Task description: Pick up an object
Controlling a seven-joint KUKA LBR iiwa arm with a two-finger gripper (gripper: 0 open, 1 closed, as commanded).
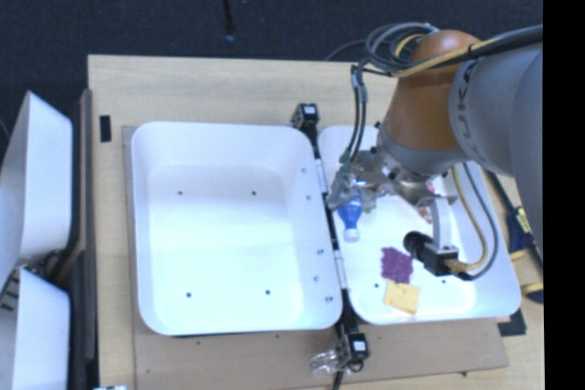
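The grey metal gripper (352, 194) is hanging low over the right white bin (484, 297), pinching a small blue plastic thing (350, 219) that looks barely lifted, while a purple lump (396, 263) and yellow block (401, 297) are lying nearby.

Blue object (351, 219) — right bin's (484, 301) left edge

Arm (457, 105) hides right bin's (475, 297) far half, hand (352, 196) fingers blurred
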